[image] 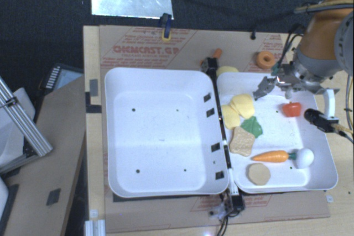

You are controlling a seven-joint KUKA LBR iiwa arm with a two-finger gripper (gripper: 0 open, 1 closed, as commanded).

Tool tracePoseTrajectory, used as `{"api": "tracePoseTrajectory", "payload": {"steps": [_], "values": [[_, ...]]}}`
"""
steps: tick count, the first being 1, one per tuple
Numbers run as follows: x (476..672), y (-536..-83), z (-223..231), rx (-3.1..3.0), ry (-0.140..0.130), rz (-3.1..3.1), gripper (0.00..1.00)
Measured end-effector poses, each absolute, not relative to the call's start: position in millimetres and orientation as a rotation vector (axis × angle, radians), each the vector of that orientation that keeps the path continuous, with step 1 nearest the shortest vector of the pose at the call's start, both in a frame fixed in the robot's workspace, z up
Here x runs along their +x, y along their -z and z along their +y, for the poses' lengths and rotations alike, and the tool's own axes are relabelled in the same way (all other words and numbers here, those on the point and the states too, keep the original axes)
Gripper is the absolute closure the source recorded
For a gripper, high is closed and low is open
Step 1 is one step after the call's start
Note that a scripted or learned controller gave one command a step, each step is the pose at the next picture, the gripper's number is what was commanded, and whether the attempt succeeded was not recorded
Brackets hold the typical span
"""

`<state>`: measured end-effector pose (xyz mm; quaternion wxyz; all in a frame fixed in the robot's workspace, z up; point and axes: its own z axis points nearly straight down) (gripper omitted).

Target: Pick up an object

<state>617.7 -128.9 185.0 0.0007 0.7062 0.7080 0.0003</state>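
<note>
Grey gripper hovers, jaws apart and holding nothing.
It hangs over the right white bin, above the yellow toy pieces, likely lining up a pick.

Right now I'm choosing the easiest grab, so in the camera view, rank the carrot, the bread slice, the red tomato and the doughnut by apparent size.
1. carrot, the longest
2. bread slice
3. red tomato and doughnut: they look alike, and the doughnut lies farther from the camera, so I leave them unranked.

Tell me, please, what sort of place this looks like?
Probably a robotics lab bench: a KUKA arm reaches over two white bins, and the right one holds toy food such as a carrot.
</note>
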Motion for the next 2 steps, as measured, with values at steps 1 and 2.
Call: {"api": "tracePoseTrajectory", "payload": {"steps": [1,2], "values": [[592.0,-80,-87,2.219,0.002,2.231,0.00],[570.0,-84,-101,2.222,0.002,2.223,0.00]]}}
